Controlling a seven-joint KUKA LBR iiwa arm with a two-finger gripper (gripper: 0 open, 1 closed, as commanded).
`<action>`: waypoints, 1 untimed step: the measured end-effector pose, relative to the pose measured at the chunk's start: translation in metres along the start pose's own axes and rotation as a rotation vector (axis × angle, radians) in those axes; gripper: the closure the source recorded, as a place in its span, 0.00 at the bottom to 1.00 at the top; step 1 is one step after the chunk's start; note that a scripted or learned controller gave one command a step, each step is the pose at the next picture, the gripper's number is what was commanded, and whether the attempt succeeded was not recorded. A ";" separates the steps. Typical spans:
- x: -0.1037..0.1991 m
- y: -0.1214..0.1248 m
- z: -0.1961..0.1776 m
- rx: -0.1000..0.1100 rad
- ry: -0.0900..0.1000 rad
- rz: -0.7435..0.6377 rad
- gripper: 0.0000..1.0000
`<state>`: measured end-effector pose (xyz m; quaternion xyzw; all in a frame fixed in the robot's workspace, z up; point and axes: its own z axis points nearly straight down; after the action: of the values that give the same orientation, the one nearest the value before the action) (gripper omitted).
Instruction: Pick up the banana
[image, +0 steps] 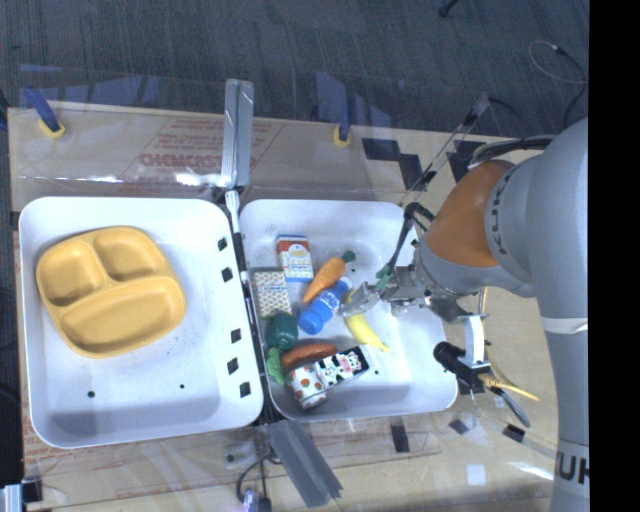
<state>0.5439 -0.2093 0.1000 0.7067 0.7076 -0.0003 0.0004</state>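
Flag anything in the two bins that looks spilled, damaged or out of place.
Nothing looks spilled or broken. The right bin holds a loose jumble: carrot, blue bottle and banana lying at mixed angles. The yellow tray sits askew in the left bin.

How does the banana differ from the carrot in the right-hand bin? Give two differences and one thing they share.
The banana is yellow; the carrot is orange with a green top. The banana lies nearer the gripper; the carrot lies beside the blue bottle. Both are elongated and lie slantwise.

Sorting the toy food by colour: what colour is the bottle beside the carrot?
The bottle is blue, seen in the camera view, in the right bin.
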 end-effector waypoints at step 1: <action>0.001 0.000 -0.010 0.001 0.001 -0.004 1.00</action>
<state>0.5443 -0.2088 0.1097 0.7052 0.7090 -0.0004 -0.0001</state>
